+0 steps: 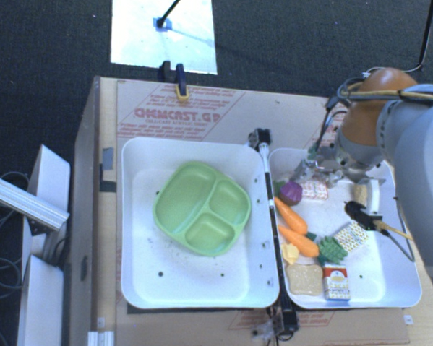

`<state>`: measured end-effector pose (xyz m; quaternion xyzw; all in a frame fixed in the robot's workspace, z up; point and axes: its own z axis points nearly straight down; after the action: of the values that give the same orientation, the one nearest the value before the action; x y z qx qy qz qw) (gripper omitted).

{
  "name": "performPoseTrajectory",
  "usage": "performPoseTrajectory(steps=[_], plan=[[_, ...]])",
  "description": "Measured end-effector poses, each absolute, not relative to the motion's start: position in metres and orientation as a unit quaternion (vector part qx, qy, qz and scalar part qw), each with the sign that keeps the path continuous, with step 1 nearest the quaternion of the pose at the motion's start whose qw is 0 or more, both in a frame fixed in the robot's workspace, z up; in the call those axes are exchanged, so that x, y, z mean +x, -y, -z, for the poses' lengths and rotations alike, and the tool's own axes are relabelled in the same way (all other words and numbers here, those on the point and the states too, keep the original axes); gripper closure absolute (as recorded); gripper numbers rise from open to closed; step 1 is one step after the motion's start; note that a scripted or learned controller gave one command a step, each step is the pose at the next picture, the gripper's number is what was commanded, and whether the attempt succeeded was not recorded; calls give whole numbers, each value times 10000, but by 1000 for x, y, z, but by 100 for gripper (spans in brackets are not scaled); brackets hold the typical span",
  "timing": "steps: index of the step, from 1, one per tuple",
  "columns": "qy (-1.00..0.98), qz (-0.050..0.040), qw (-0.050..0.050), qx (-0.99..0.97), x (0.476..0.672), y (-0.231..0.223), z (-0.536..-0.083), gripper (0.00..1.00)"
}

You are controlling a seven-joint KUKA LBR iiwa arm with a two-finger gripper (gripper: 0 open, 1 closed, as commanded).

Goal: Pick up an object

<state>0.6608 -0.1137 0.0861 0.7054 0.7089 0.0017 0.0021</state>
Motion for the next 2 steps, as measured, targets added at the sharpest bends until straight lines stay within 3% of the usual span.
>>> performPoseTrajectory(steps=[1, 2], plan=[[-7089, -13, 16, 7053, 669, 84, -85, 0], [-7089, -5, 13, 7053, 669, 84, -85, 0]])
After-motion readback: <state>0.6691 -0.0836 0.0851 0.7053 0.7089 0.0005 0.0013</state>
